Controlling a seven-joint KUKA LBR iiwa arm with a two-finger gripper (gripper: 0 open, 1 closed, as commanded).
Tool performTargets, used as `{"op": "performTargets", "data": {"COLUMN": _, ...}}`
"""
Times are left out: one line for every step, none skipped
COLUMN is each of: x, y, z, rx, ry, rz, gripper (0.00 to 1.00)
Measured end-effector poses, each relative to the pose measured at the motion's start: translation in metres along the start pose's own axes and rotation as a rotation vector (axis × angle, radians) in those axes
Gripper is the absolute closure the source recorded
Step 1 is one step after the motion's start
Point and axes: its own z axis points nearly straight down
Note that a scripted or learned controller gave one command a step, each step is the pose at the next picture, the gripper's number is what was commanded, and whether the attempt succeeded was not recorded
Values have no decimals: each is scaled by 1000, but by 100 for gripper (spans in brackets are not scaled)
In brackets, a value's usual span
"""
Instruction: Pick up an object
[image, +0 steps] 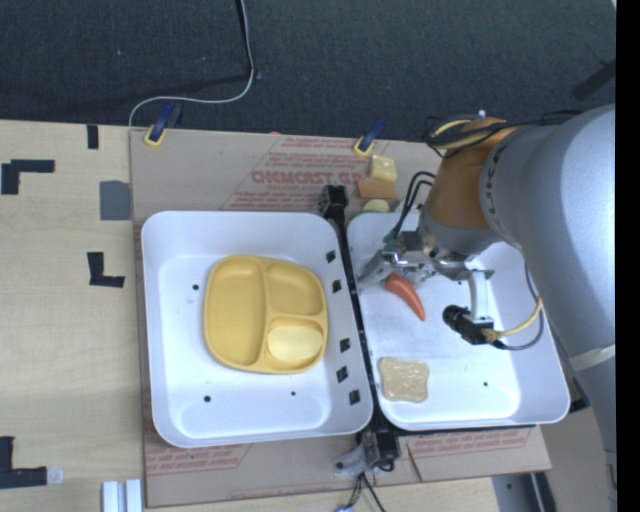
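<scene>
A: Largest first, what does the view hold?

B: The grey arm (560, 190) comes in from the right over the right bin (500, 395), with the table (60, 330) under both bins. Its pincer (400, 262) hangs low in that bin's upper left part, close to the divider between the bins.

A: And to the pincer's left?

B: The left bin (170, 400), carrying a yellow sectioned plate (262, 310) well apart from the pincer.

A: Is the pincer holding anything?

B: Whether its fingers are parted or closed cannot be told; the metal parts blur together. An orange carrot-like piece (408, 295) lies just below the pincer, its upper end right at the tip, slanting down to the right. Contact cannot be confirmed.

A: Smaller things?

B: A tan flat piece (404, 379) lies farther below the pincer on the bin floor. Above the pincer, outside the bin rim, sits a small tan block (378, 185).
</scene>
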Motion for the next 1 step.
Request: {"op": "performTargets", "data": {"x": -6, "y": -2, "z": -10, "rx": 3, "ry": -3, "rz": 8, "gripper": 100}}
